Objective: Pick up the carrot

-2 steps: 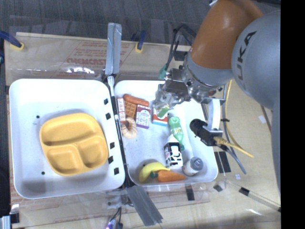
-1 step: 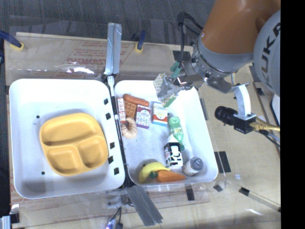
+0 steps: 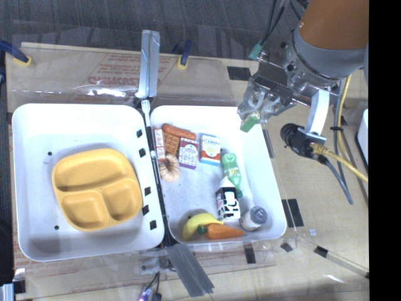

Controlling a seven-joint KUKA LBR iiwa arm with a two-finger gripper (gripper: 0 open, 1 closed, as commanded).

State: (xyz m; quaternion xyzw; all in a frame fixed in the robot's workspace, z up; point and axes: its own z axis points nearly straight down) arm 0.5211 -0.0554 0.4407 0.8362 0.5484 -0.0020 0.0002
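Carrot (image 3: 223, 232) lies on its side at the near edge of the right bin (image 3: 270, 168), its orange body pointing right and its green top tucked against a yellow banana (image 3: 195, 222) just to its left. A small grey-capped jar (image 3: 254, 217) sits touching or almost touching the carrot's right end. Just behind these stands a black-and-white carton (image 3: 229, 204), and beyond that a green bottle (image 3: 230, 167) lies roughly lengthwise.

Toward the far side of the same bin, a sausage-like reddish item (image 3: 178, 132) rests near the back left corner, with a small purple-and-white box (image 3: 188, 152) and a white box with a blue and red label (image 3: 210, 148) beside it. A tan, bread-like piece (image 3: 169, 167) sits against the left wall.

The left bin (image 3: 25, 168) holds a yellow divided tray (image 3: 96, 185) with three compartments, lying slightly turned.

The gripper (image 3: 254, 115) hangs above the far right corner of the right bin, well apart from the carrot, under the grey wrist and orange band of the arm (image 3: 329, 17). A pale green patch shows at its tip; whether that is a finger pad or something else cannot be told, and whether the gripper is parted or closed cannot be told either. Nothing is visibly held between them.
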